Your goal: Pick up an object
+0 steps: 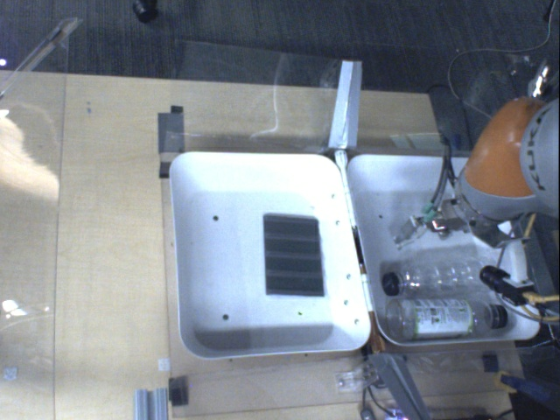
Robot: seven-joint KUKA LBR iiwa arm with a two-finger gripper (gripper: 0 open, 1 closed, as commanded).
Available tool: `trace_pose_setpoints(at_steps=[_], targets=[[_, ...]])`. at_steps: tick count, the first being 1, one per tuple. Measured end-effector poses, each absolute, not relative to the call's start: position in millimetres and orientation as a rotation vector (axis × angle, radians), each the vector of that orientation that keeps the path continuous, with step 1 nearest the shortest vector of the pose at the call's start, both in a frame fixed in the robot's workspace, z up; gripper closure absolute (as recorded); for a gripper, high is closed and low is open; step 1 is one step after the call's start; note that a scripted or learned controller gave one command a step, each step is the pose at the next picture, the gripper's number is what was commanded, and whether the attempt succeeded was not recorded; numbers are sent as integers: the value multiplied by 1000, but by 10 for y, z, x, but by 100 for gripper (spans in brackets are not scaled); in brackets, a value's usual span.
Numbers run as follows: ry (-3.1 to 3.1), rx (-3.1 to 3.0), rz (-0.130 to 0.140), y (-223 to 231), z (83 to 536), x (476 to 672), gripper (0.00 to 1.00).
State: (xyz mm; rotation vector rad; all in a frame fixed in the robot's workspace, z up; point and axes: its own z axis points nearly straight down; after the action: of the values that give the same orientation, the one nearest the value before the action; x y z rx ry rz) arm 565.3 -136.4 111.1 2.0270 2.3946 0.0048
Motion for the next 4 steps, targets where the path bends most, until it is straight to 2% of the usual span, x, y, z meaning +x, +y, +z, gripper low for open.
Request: trace_pose_setpoints(at_steps=[1, 2, 3, 4], targets=[[2431, 1964, 18, -929, 904, 5008, 0], [2424, 1957, 28, -923, 1032, 5047, 100], [2425, 1957, 28, -922, 1030, 5046, 0], [2493, 1895, 14, -958, 901, 5215, 0]])
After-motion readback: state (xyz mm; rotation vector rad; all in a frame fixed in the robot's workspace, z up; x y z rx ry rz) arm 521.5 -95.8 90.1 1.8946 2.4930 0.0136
